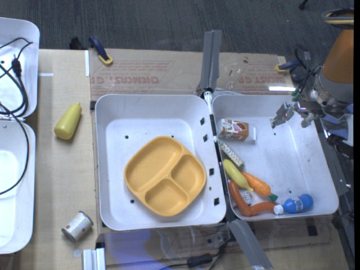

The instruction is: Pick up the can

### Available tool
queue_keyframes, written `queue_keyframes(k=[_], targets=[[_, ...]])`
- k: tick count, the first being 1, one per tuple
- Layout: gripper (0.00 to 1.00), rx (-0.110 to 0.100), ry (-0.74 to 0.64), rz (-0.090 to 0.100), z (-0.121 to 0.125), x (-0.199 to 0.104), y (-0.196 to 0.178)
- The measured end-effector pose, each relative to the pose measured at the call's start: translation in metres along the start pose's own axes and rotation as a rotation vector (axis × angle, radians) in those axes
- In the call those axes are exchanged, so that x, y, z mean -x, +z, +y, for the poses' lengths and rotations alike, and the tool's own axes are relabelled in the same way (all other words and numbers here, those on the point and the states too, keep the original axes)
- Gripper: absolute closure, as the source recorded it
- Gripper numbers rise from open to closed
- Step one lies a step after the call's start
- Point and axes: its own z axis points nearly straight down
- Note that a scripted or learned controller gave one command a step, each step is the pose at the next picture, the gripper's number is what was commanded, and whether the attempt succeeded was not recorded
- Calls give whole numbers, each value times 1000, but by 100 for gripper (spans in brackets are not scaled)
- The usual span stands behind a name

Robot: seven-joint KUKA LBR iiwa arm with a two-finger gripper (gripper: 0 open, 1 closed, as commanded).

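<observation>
The can (77, 225) is small and silver with a reddish label. It lies on its side on the wooden bench, outside the bins, just off the left bin's near-left corner. My gripper (293, 118) hangs over the far right part of the right bin (315, 167), a long way from the can. Its two fingers stand open with nothing between them.
A yellow divided plate (165, 175) lies in the left bin (112, 151). The right bin holds a small carton (234, 130), a banana (235, 173), a carrot (258, 184), a sausage (247, 205) and a blue bottle (296, 204). A yellow mustard bottle (68, 121) lies on the bench at left.
</observation>
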Motion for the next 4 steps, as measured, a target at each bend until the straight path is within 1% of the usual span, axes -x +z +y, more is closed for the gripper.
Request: queue_keyframes(k=[1,2,3,4], targets=[[0,-1,-135,1,-62,9,93],[0,-5,165,18,-15,36,101],[0,1,264,-1,37,20,100],[0,-2,494,10,51,27,98]])
